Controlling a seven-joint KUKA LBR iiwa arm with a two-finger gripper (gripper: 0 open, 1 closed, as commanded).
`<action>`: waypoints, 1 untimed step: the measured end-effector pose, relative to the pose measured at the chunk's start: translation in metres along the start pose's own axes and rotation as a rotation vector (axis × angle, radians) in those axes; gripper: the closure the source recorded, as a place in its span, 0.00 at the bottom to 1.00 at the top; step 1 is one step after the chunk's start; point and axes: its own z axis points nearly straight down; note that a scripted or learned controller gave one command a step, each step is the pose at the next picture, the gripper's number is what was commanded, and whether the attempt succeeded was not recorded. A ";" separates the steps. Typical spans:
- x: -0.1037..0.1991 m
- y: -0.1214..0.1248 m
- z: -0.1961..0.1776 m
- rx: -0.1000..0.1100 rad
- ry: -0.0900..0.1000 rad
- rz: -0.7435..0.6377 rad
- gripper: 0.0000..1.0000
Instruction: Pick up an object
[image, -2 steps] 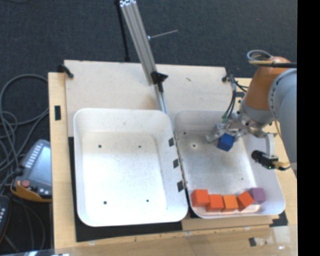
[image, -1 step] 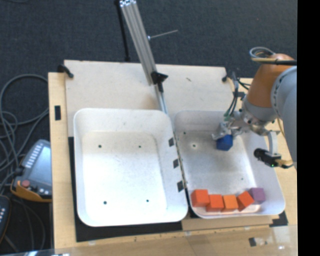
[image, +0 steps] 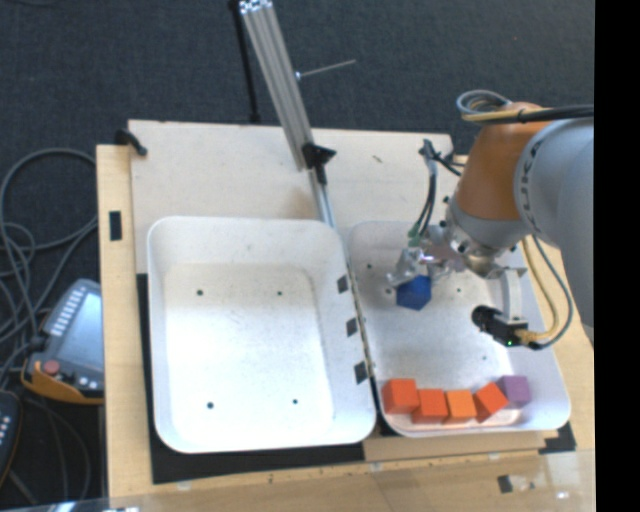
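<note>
Where the arm (image: 520, 190) reaches over the right bin (image: 545, 400), we see our gripper (image: 415, 275) with its fingers closed around a blue cube (image: 413, 293), near the bin's far-left corner.

I'm getting bright, even light from overhead, and the left bin (image: 250, 330) reads almost washed-out white, its floor mildly glary. Shadows are soft and short: a thin dark edge under that bin's near rim, a faint one beside the blue block (image: 413, 293). Beyond the bench (image: 220, 160), the dark carpet (image: 120, 60) looks grainy. Overall it's slightly soft and low-resolution; fine detail smears.
</note>
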 end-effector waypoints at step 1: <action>0.080 -0.015 -0.045 -0.002 -0.001 -0.001 1.00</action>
